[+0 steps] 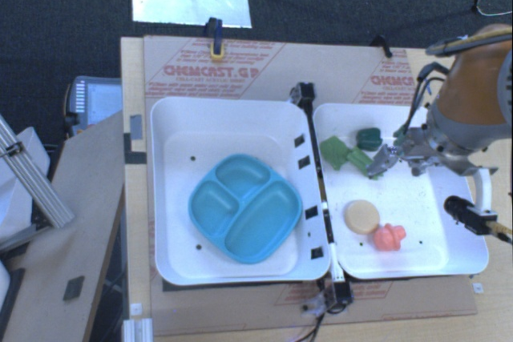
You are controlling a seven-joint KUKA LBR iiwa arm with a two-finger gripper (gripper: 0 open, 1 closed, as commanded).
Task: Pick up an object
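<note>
Two metal fingers of the gripper [383,160] point to the left over the right bin [461,252], but they are small and blurred, so I cannot tell if they are spread or pressed together. Their tips are just beside a light green object [358,159], maybe touching it. A second light green object [333,151] lies next to it, and a dark green object [369,138] is near the far wall. Closer to the camera are a tan round piece [361,216] and a pink toy [389,237]. The left bin [172,172] holds a blue divided plate [244,207].
</note>
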